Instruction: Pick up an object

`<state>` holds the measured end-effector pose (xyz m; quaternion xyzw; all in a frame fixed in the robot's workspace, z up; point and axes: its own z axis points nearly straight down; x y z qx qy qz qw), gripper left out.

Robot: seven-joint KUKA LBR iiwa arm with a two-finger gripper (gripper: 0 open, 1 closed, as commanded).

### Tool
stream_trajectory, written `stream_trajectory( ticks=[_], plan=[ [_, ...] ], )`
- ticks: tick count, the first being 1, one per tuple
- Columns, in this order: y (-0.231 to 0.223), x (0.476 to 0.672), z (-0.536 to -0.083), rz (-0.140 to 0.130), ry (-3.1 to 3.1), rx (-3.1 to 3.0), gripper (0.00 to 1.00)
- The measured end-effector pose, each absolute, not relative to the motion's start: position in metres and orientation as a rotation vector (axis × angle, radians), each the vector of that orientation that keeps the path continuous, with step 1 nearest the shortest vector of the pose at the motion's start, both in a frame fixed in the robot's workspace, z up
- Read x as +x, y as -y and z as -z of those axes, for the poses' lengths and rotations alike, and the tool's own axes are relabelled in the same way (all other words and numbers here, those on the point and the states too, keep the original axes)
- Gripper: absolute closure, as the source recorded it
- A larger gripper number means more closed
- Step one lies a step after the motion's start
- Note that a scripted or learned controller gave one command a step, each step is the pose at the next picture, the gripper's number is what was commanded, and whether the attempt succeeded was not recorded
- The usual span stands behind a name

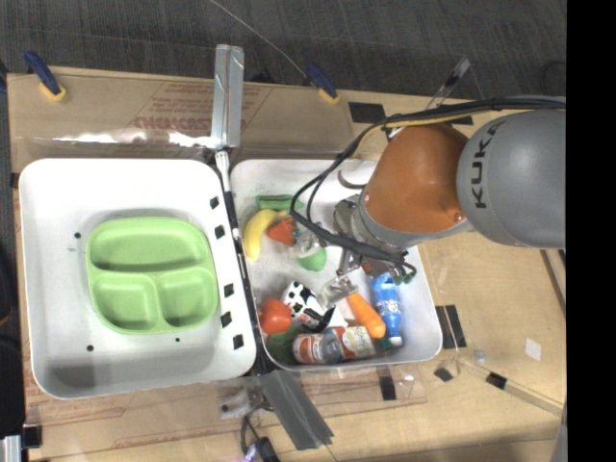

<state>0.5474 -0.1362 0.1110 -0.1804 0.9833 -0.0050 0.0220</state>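
Across the bench, two white bins sit side by side. Inside the left bin (38, 258) lies a green compartment tray (151, 272). Into the right bin (423, 330) reaches the arm (481, 186), its orange band above a heap of small things. Its gripper (339, 282) hangs low over the middle of that heap, near an orange carrot-like piece (366, 316); whether the jaws stand wide or narrow I cannot tell, since the wrist and cables hide them, and nothing is seen held.

Largest among the likely picks is the red-labelled bottle (332, 345) lying flat along the bin's near wall, long axis running left to right, cap end probably to the right. It looks like light, stiff plastic, round and rather slippery; a grip across its middle, at right angles to its length, should suit best. Next, the yellow banana (256, 231) lies near the left wall, curved, its length running roughly up and down the view. Beside the carrot a blue bottle (387, 306) lies nearly upright in the view. Smaller still are a red tomato-like ball (274, 318), likely to roll, and a black-and-white piece (301, 299).
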Motion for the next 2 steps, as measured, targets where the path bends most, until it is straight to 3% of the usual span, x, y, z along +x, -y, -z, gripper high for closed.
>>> stream_trajectory(
  ticks=[1,2],
  plan=[
    [0.193,0.552,-0.094,0.004,-3.018,-0.856,0.00],
    [0.210,0.501,-0.092,0.001,-3.040,-0.784,0.00]
  ],
)
